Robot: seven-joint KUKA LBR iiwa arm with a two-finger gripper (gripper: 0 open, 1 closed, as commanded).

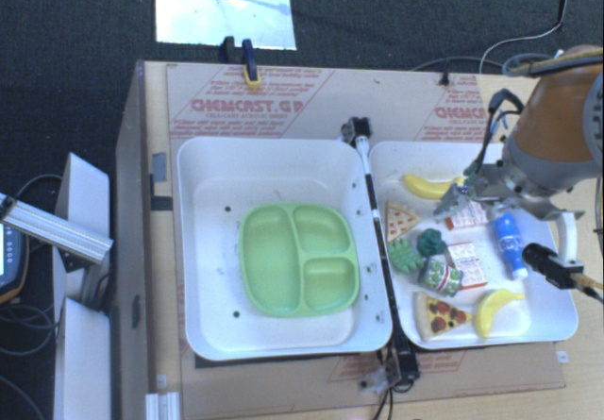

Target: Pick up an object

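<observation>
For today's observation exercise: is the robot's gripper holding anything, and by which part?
It cannot be told: the gripper sits low over the right bin, near a banana and a small carton.

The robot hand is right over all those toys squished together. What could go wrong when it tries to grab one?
1. The gripper hangs over a crowded spot: a banana, a small white-and-red box and a blue bottle lie close together, so it might bump or drag a neighbour instead of lifting one toy.
2. The banana lies near the right bin's wall, and a nudge could wedge it there.
</observation>
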